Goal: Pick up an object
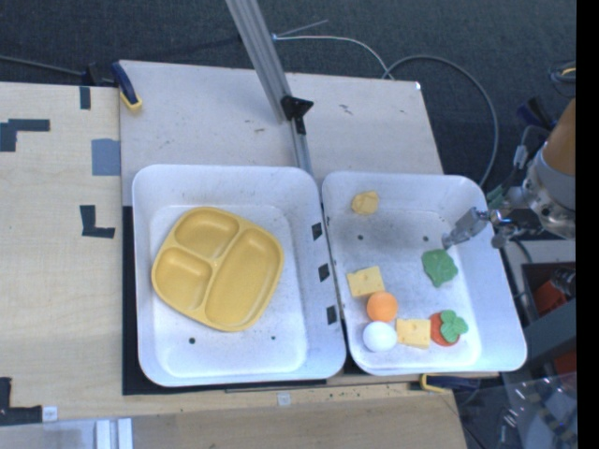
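Gripper point(465, 226): hung at the right bin's point(487, 344) right edge, just above a green piece point(439, 267); jaw state could not be told.
Left bin point(150, 344): held a yellow divided plate point(218, 267).

Two shallow white bins sit side by side: the left bin point(150, 279) in the lower centre of the frame, the right bin point(487, 279) at lower right. One yellow divided plate point(217, 267). Three yellow chunks: point(365, 202), point(365, 281), point(413, 332). One orange ball point(382, 306). One white ball point(379, 336). One green piece point(439, 267). One red-and-green piece point(448, 328).
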You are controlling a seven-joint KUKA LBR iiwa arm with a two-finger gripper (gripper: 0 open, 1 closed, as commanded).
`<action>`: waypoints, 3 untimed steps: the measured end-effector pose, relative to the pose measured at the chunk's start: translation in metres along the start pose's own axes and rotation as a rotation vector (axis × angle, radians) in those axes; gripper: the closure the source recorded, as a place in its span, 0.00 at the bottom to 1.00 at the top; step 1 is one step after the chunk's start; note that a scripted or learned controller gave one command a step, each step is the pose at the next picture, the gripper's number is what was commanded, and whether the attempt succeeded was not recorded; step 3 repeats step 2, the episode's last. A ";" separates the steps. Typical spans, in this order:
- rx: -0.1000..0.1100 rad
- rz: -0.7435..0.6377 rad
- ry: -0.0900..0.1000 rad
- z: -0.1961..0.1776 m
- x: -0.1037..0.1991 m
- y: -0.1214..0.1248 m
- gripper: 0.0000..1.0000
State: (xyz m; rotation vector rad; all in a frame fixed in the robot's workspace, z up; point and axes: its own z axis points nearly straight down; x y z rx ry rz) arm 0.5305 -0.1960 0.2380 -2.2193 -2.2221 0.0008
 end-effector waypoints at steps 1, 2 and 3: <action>0.004 -0.002 0.000 0.090 -0.013 0.078 0.00; -0.007 -0.003 -0.002 0.061 -0.009 0.149 0.00; -0.007 -0.003 -0.002 0.061 -0.009 0.149 0.00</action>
